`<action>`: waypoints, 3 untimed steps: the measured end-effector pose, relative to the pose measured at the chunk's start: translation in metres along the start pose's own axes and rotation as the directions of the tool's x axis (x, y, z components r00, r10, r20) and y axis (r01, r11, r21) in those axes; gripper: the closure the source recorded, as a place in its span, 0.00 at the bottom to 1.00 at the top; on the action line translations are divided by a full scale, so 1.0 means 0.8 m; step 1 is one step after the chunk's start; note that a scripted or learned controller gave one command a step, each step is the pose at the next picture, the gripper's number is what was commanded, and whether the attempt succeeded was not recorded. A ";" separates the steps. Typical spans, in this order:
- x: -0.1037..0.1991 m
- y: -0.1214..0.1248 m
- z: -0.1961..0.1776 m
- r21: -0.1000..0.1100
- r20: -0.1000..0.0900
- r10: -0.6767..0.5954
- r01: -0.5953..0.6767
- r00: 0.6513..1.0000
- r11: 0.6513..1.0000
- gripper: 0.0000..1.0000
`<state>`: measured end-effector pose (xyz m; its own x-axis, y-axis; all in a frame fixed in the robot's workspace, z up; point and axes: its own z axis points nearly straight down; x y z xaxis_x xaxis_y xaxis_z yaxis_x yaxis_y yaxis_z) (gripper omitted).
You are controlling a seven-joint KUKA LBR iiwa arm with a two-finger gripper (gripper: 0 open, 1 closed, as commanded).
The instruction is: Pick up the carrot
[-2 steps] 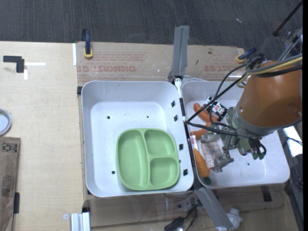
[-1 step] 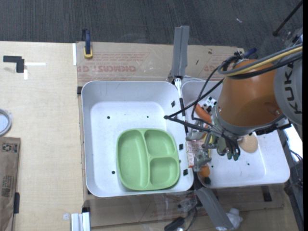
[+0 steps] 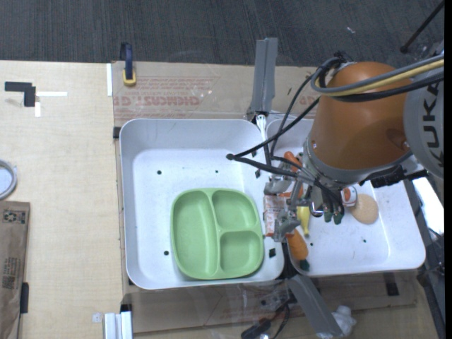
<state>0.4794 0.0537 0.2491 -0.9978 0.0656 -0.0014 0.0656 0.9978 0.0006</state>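
Carrot (image 3: 297, 246) lies at right bin's (image 3: 395, 256) near-left edge, crowded by other items. End effector (image 3: 286, 221) just above it (fingers obscured, cannot tell their state). Risk: grabbing a neighbour or bin wall.

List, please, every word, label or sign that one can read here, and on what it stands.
"KU": white letters on the arm, cut off at the picture's edge.
Red print on the tape strip above the left bin: reversed and too blurred to read.
Recycling-type symbols on the cardboard: no readable words.
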 end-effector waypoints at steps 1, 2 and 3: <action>-0.004 -0.049 -0.181 0.001 0.000 0.080 -0.080 0.997 0.997 1.00; -0.032 -0.130 -0.240 0.001 0.001 -0.053 0.053 0.999 0.999 1.00; -0.055 -0.070 -0.195 0.001 -0.003 0.210 -0.210 0.978 0.978 1.00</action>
<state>0.5196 -0.0051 0.4049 -0.9617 0.2740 0.0018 0.2740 0.9617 -0.0006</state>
